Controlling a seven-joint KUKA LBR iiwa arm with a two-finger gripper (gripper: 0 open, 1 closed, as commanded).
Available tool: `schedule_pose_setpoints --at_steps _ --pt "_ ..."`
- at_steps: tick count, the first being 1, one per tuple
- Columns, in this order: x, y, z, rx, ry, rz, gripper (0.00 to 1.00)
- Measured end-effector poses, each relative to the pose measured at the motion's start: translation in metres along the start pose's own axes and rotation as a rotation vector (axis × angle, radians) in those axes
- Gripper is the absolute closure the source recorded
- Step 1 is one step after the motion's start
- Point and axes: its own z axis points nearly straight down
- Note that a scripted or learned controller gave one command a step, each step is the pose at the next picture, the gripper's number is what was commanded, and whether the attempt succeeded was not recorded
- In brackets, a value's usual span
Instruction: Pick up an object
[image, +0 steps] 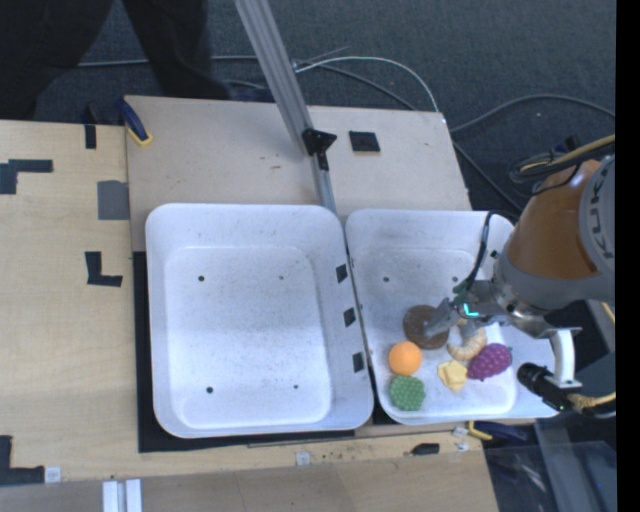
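The right bin (400, 240) holds a cluster of small objects near its front right. A brown round piece (420, 328) lies in the middle of the bin's front half. My gripper (445, 317) is low over the brown piece's right edge, reaching in from the right with a teal light on its body. An orange ball (404, 357) sits just in front of the brown piece, and a green bumpy object (407, 392) is in front of that. A cream piece (466, 348), a yellow piece (453, 374) and a purple grape bunch (489, 361) lie to the right.
The left bin (240, 225) sits beside the right one, sharing a divider with black clips (349, 316). A metal pole (290, 90) slants up from the bins' back edge. Cables (480, 120) run across the dark floor behind the bench.
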Motion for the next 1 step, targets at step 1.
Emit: schedule_pose_setpoints --at_steps 1 --pt "0.0000 -0.0001 -0.0099 0.000 0.000 0.000 1.00"
